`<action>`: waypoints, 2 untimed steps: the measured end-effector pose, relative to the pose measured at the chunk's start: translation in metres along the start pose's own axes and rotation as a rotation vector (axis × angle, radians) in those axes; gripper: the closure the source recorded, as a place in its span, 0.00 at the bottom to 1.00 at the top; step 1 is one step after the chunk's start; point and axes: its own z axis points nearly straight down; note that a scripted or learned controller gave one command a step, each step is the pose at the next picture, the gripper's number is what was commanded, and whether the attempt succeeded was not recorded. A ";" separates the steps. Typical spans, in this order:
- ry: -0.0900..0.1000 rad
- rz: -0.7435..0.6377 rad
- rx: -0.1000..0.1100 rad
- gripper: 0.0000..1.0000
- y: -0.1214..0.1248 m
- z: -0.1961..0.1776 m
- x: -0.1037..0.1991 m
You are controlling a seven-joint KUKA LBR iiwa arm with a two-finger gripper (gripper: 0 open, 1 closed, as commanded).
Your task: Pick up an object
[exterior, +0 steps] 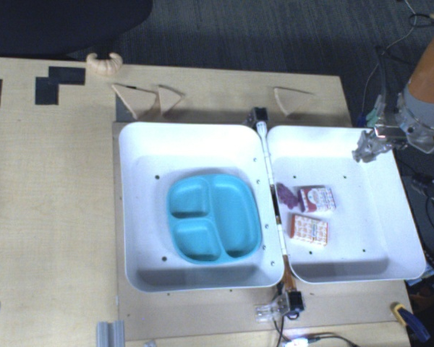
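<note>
Two small packets lie in the right bin (376,215): a maroon and white carton (315,198) and, just below it, an orange and white box (308,230). A dark purple scrap (285,196) lies beside the carton near the divider. A blue three-compartment tray (215,217) rests in the left bin (141,194). My gripper (366,150) hangs over the upper right corner of the right bin, well apart from the packets, with nothing seen between its fingers.
The arm (427,100) enters from the right edge, orange band showing. Cables and a connector (286,306) sit below the bins at the front. The wooden bench (50,215) stretches left of the bins.
</note>
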 end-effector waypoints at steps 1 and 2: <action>-0.001 0.001 0.001 0.00 -0.001 0.000 -0.001; -0.002 0.003 -0.006 0.00 -0.031 0.128 0.011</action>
